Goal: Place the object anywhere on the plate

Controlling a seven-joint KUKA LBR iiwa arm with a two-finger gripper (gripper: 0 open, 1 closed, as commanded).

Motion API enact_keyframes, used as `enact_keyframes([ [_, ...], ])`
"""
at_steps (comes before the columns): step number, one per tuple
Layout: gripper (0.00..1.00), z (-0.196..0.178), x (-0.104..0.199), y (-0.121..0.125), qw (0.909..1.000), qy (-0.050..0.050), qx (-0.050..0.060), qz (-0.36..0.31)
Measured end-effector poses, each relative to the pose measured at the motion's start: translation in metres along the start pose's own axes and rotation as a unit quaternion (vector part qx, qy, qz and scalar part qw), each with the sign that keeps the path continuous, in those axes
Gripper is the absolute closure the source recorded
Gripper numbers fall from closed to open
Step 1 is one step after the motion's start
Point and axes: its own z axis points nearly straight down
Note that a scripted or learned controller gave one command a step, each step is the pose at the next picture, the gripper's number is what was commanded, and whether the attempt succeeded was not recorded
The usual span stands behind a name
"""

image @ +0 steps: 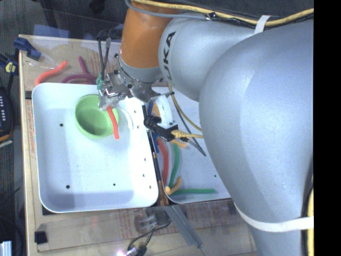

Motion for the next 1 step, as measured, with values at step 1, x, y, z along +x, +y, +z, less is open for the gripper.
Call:
enact_keyframes([
  [1, 1.00, 0.1094, -0.0079, 0.0274, 0.9975, 0.000, 0.001, -0.071],
])
